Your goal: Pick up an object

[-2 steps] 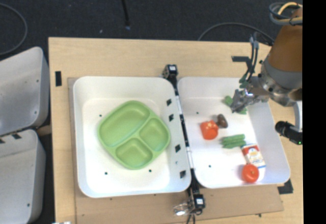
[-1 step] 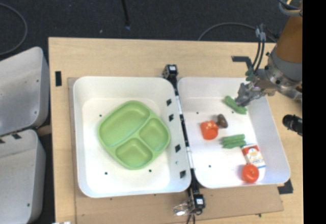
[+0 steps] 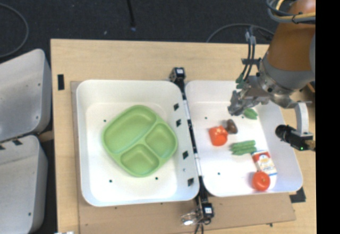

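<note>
While the gripper (image 3: 237, 105) hangs over the right bin (image 3: 212, 182), fingers unreadable, a brown lump (image 3: 232, 126) lies at its 6 o'clock, a tomato (image 3: 218, 135) beside.

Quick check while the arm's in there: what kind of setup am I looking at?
Probably a lab bench for robot picking trials, not a kitchen: two white bins side by side on a wooden board, toy food such as a tomato and a green divided plate, and loose cables on dark carpet.

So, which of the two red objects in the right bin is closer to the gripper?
The upper red object, beside the small brown item, lies closer to the gripper. The other red one sits near the bin's bottom edge, by the carton.
</note>
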Available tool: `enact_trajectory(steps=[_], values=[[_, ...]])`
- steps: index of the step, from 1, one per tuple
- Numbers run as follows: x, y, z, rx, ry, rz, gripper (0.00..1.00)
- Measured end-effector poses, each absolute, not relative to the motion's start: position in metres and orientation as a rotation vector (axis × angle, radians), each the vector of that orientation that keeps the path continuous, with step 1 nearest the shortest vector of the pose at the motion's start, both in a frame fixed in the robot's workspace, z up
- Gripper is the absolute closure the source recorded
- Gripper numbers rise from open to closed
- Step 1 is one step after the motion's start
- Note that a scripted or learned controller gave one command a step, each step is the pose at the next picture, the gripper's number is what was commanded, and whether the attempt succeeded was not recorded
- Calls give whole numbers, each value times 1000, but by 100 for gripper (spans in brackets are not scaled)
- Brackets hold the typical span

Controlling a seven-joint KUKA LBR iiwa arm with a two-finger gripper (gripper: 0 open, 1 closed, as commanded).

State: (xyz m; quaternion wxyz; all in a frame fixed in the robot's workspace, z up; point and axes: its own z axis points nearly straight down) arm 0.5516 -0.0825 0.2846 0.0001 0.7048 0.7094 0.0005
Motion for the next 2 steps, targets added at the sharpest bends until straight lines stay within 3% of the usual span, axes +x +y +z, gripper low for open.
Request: enact_trajectory(steps=[2], values=[[529,26,271,2213,2231,2,100]])
